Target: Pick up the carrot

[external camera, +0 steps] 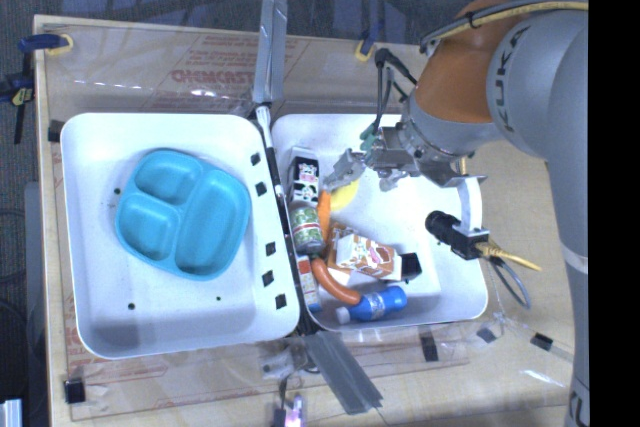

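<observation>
Here, a slim orange carrot is seen in the right white bin, against its left wall, long axis running up-down in view. Just right and above, the grey two-finger gripper is hung; its grip cannot be judged.

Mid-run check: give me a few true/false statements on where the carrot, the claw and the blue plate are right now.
1. The carrot lies in the right bin. True.
2. The blue divided plate sits in the right bin. False: it is in the left bin.
3. The claw hovers over the left bin. False: it is over the right bin, near the carrot.
4. A blue-capped bottle lies near the right bin's front wall. True.
</observation>
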`<state>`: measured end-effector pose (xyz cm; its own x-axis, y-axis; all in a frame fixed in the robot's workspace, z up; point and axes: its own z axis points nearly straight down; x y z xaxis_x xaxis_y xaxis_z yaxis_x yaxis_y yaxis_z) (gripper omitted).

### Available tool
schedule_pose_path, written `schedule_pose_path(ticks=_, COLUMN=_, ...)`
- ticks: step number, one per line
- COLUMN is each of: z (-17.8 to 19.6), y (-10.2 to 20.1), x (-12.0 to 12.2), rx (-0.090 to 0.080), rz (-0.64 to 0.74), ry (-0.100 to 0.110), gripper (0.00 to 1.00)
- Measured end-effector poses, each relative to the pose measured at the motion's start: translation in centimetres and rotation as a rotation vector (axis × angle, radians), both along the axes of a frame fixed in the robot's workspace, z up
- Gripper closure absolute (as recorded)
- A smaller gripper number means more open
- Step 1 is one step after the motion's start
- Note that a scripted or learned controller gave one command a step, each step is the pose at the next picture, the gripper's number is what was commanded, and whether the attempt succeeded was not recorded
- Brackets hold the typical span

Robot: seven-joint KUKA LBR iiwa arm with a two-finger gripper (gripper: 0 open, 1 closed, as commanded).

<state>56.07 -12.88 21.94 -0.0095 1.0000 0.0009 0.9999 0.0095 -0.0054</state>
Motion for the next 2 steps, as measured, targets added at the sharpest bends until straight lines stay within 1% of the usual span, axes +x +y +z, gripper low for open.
schedule_pose_path(ticks=1, z=-6.7, y=1.1, x=2.9, rx=-0.001, rz=0.041, ry=0.001, gripper=0.00)
schedule_pose_path(ticks=2, z=-12.9, y=0.0, x=0.8, rx=-0.001, rz=0.037, ry=-0.001, gripper=0.00)
